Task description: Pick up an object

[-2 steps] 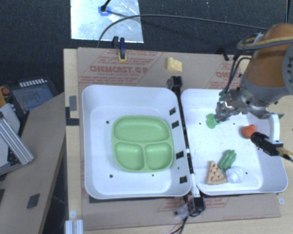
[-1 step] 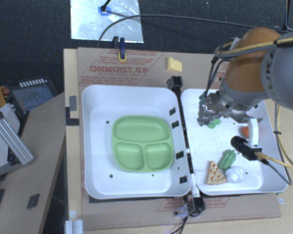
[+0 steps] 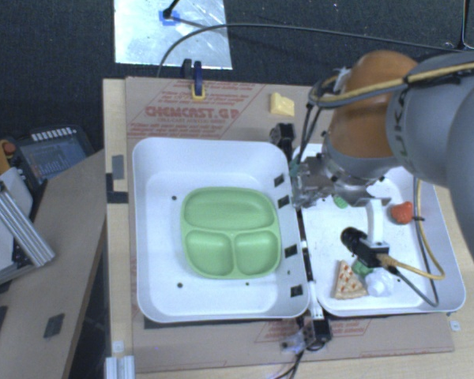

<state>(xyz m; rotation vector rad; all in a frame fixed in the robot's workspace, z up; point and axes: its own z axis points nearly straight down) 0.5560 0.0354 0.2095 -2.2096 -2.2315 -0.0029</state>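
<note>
My gripper hangs low over the left side of the right bin, close to the wall between the two bins. A small green piece lies just to its right, partly hidden by the wrist. A red-orange item rests farther right in the same bin. Near that bin's front, a pizza slice toy lies flat, with a white and green item beside it. The big grey arm hides much of the bin's back.
The left bin holds a green divided plate. A yellow block lies on the cardboard behind the bins. A blue clamp stands at the cardboard's back edge.
</note>
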